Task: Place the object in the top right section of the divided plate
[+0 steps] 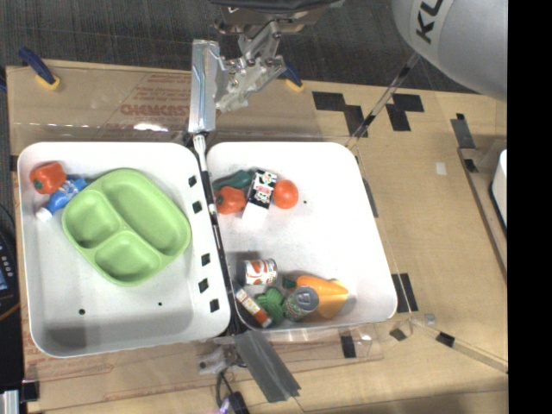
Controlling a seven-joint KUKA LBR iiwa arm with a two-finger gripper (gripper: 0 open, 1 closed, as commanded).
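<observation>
Several small toy foods crowd the right bin's near corner (259,317), the orange carrot (326,293) half covered. They look light, hard, slick; a grip across a narrow middle seems best. The green divided plate (128,224) sits leftward. Farther back, the gripper (244,80) hovers, its state unclear.

Two bins sit side by side. The divided plate (129,224) lies in the left bin (52,317), with a couple of small toys (52,186) behind it at the far-left corner. The right bin (345,231) has one toy cluster (255,190) toward the back and another (289,295) along the front edge.
</observation>
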